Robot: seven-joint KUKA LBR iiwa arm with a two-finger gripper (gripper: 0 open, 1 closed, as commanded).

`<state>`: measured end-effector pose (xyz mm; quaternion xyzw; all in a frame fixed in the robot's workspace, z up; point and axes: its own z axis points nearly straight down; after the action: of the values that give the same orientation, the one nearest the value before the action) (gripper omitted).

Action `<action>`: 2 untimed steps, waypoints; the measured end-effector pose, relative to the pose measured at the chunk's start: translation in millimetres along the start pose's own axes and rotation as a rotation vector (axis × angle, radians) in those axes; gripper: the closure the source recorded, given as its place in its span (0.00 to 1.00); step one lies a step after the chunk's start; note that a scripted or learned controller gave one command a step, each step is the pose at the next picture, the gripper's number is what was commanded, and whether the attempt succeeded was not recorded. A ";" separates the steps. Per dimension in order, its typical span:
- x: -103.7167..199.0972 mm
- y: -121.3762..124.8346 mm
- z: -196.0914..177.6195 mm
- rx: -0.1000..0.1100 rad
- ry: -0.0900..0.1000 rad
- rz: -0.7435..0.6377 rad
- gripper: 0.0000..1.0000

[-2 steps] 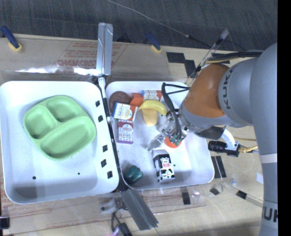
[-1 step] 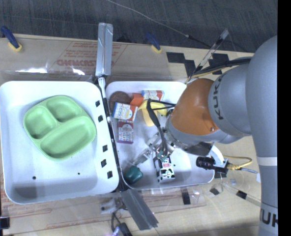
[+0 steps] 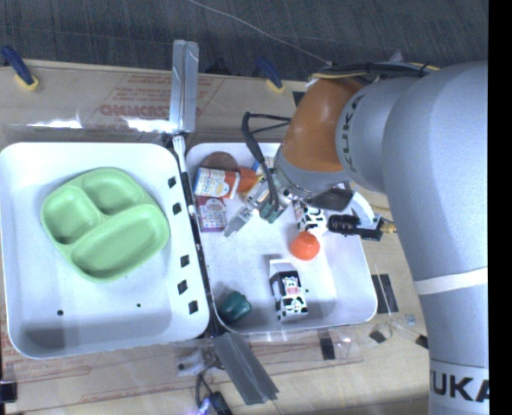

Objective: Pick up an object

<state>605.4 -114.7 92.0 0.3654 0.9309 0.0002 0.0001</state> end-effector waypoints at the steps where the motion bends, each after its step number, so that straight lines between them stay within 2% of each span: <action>1: 31.9 -66.3 0.7 0.003 0.002 0.120 0.00; 2: 88.3 -81.5 -1.9 -0.004 -0.010 0.267 0.00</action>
<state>485.2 -114.4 93.9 0.4859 0.8740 0.0003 0.0052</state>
